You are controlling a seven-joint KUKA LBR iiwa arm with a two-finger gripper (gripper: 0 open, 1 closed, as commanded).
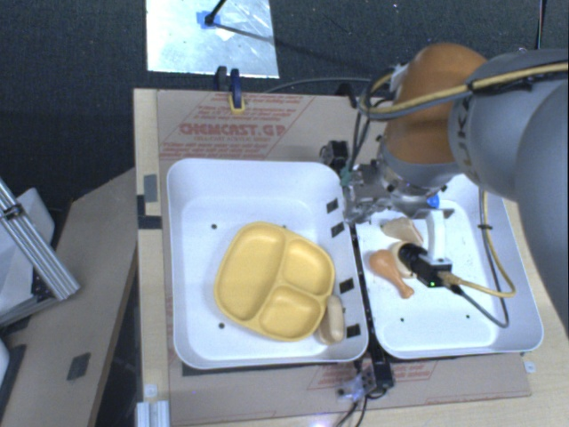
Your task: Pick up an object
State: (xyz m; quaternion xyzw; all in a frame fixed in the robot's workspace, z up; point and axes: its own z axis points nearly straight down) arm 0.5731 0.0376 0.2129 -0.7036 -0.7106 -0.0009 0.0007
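Though the arm [511, 123] covers the right bin's [498, 327] upper part, one orange-tan drumstick-shaped toy [391, 269] lies clear near that bin's middle, just below the gripper [391, 208]. Can't tell if the gripper is clenched or released. One pale wedge [404, 230], partly hidden. Left bin [204, 185]: one yellow divided plate [271, 278], one tan roll [332, 320] touching it.

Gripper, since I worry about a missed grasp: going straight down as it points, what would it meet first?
Likely bare floor of the right bin by its left wall; the gripper sits left of the orange drumstick toy and the pale piece. Depth is unclear from this slant.
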